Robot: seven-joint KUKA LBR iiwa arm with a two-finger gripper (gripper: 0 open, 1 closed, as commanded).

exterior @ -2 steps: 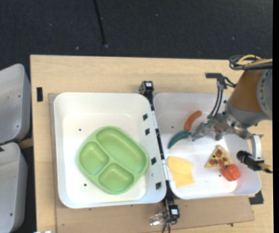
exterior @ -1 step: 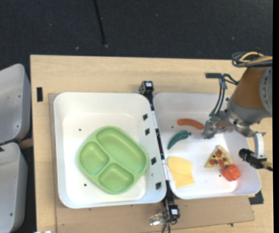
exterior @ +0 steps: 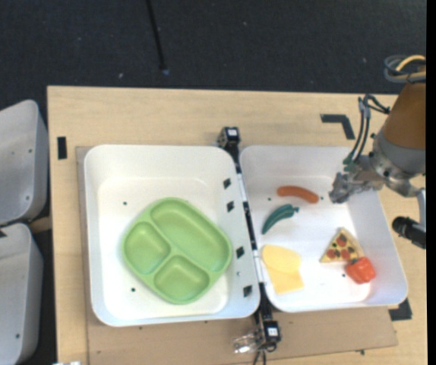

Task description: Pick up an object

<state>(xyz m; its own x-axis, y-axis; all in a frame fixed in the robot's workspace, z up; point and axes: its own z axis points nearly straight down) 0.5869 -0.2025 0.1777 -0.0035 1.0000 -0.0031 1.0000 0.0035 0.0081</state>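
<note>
One gripper (exterior: 341,189) hangs over the upper right part of the right bin (exterior: 320,293), at the end of the grey arm (exterior: 405,131) that comes in from three o'clock with its orange band above the wrist. Whether it is spread or pressed together cannot be told at this slant, and nothing shows in its grasp.

Nearest to it, at about nine o'clock and just beside it, lies a small orange-red sausage (exterior: 298,195) on the bin floor. Below that, at roughly seven o'clock from the gripper, a dark green chili pepper (exterior: 279,217) lies on a slant. At six o'clock from the gripper sits a toy pizza slice (exterior: 342,247), with a red tomato-like piece (exterior: 361,270) touching or almost touching its lower right corner. Farther out at seven o'clock, near the bin's left wall, rests a yellow cheese piece (exterior: 283,268). All five are apart from the gripper.

Across the black-clipped divider (exterior: 242,211), the left bin (exterior: 100,204) holds a green three-compartment plate (exterior: 175,249), tilted diagonally. Both bins sit on a pale wooden bench (exterior: 150,109), and white chair-like shapes (exterior: 5,226) stand past its nine o'clock edge.
</note>
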